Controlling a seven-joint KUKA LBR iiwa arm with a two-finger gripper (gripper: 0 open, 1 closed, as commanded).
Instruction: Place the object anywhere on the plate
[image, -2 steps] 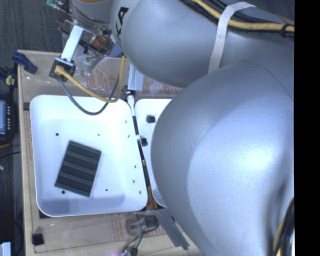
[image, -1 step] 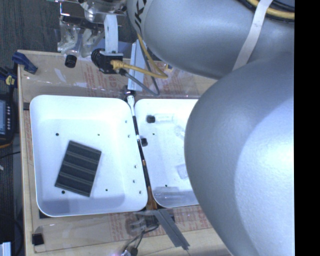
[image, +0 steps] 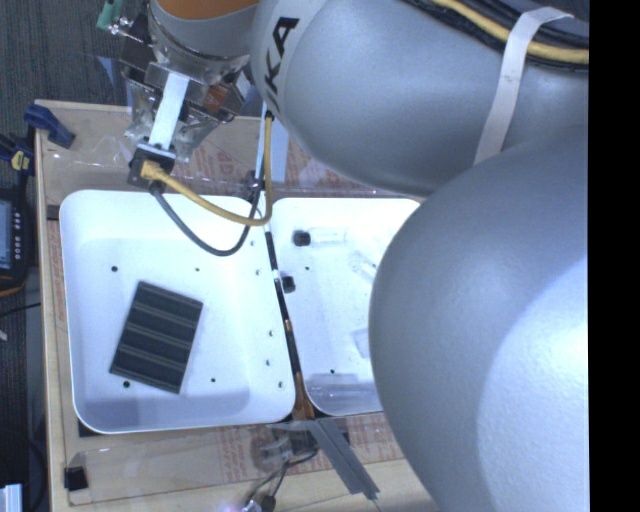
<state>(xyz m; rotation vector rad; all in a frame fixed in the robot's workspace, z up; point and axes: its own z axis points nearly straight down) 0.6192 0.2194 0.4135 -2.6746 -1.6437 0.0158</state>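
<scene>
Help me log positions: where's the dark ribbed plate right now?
The dark ribbed plate lies flat in the left bin, toward its lower left, apart from the walls.

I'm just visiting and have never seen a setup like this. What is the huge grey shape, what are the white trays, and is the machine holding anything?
The big grey shape is a robot arm, seen very close because the one camera looks down from above the bench and the arm reaches in from the right. Its hand is at the top left, above the back edge of the trays, with a yellow cable and a black one looping down from it. I cannot tell whether the hand is open or shut, and I see nothing in it. Below are two shallow white bins side by side. In the left bin lies a dark ribbed rectangle, flat and slightly turned. The right bin is half hidden by the arm.
</scene>
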